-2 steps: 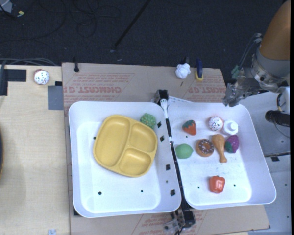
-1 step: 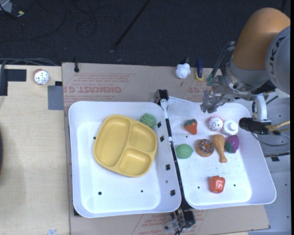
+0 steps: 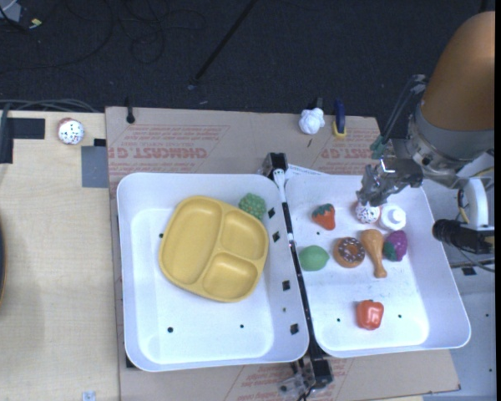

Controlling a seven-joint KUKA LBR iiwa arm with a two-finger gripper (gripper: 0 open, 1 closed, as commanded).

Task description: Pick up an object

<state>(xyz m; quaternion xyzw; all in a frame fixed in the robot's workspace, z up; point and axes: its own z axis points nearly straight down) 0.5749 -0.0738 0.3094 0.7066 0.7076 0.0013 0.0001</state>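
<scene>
My gripper [image 3: 374,192] hangs over the back of the right bin [image 3: 434,324], just above a small white speckled ball [image 3: 366,215]. A white round piece [image 3: 393,218] lies right beside that ball. Close by in the same bin are a red strawberry [image 3: 323,215], a green lime [image 3: 314,257], a brown donut [image 3: 348,251], a tan drumstick [image 3: 374,251], a purple piece [image 3: 396,245] and a red pepper [image 3: 369,314]. Nothing shows held in the gripper.
The left bin [image 3: 150,324] holds a yellow divided plate [image 3: 215,247] with a green broccoli [image 3: 252,205] at its far corner. A black divider [image 3: 290,257] runs between the bins. Behind them on the cardboard lie a white lump [image 3: 311,121] and a speckled ball [image 3: 70,131].
</scene>
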